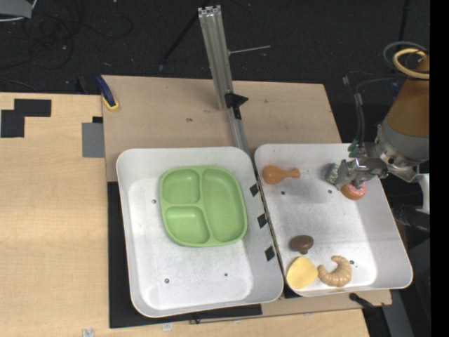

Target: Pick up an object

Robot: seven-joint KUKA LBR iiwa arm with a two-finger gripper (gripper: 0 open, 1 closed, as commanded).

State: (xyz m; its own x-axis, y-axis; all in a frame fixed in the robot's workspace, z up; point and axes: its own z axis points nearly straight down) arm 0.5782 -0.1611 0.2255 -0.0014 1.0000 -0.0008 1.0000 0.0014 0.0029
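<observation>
You see end effector [349, 177] low over red object [354, 191] | positioned to grasp | grip state: cannot tell

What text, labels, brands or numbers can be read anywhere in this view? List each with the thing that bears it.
None can be read. The green divided plate, the two white bins, the toy foods and the bench bear no visible writing. The gripper and arm show no legible marking.

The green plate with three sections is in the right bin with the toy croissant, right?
Not quite. The camera view shows the green plate in the left bin. The toy croissant lies in the right bin.
</observation>
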